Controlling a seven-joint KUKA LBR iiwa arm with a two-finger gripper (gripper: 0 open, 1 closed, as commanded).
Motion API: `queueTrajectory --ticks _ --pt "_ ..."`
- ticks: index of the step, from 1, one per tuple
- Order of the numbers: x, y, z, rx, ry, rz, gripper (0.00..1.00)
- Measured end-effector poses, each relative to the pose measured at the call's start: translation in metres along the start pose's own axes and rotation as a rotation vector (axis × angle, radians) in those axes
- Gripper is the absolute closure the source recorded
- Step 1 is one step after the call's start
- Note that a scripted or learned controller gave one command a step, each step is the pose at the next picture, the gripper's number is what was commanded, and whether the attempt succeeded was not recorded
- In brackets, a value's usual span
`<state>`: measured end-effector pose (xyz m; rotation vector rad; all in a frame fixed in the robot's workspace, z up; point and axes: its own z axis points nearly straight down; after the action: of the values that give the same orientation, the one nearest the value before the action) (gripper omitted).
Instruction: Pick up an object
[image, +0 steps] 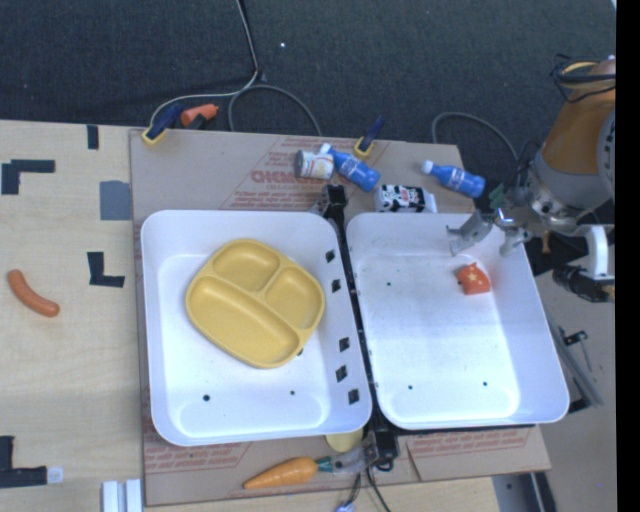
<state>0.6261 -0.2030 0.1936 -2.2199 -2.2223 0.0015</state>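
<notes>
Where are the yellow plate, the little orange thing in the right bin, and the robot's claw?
yellow plate (255, 300): camera view, on its middle ridge.
little orange thing (473, 278): camera view, on its body.
claw (482, 233): camera view, between its fingertips.

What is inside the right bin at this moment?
A small orange-red object lies in the right bin, near its far right corner, just below the gripper. The arm covers the bin's corner there.
</notes>
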Motion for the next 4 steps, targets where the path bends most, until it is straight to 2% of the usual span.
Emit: queueTrajectory --ticks 1,2,3,4 --pt "-0.022 -0.093 0.074 0.013 0.003 0.007 0.0" --pt "0.014 -0.016 0.11 -0.003 -0.002 -0.005 0.0" --pt "-0.021 0.038 0.086 -0.007 -0.003 -0.001 0.0" --pt "-0.02 0.042 0.109 0.004 0.0 -0.001 0.0"
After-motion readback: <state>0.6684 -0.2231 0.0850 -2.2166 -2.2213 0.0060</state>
